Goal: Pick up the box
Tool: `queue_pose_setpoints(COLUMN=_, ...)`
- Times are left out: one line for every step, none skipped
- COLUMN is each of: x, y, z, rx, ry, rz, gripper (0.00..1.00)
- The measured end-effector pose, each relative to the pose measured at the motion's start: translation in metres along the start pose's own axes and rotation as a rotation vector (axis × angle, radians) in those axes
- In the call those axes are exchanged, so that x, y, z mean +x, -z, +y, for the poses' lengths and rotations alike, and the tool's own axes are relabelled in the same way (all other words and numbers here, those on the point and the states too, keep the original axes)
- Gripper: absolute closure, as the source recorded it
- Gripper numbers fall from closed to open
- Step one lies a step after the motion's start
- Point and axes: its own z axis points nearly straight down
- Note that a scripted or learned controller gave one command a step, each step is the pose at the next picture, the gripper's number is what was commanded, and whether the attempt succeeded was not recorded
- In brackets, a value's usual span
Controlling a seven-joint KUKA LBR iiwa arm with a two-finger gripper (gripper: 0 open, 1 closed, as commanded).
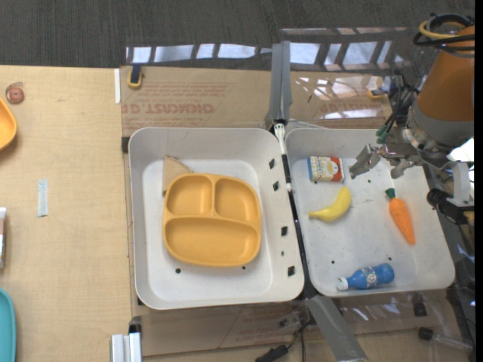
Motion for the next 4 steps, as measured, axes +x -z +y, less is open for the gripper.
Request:
queue_pose_setpoints(x=-0.001, y=-0.101, z=0.082, rx=-0.016, ry=0.191, rz=-0.004, gripper=0.00)
queue_pose_setpoints(x=0.033, y=-0.101, z=0.058, rx=-0.015, ry=0.175, rz=-0.002, gripper=0.00)
queue_pose_setpoints(x=0.033, y=-0.101, z=0.034, rx=-0.018, ry=-0.014, rz=0.000, gripper=0.00)
queue_pose_setpoints(x=0.037, y=-0.101, z=0.017, rx=-0.019, ry=0.010, rz=-0.002, gripper=0.00)
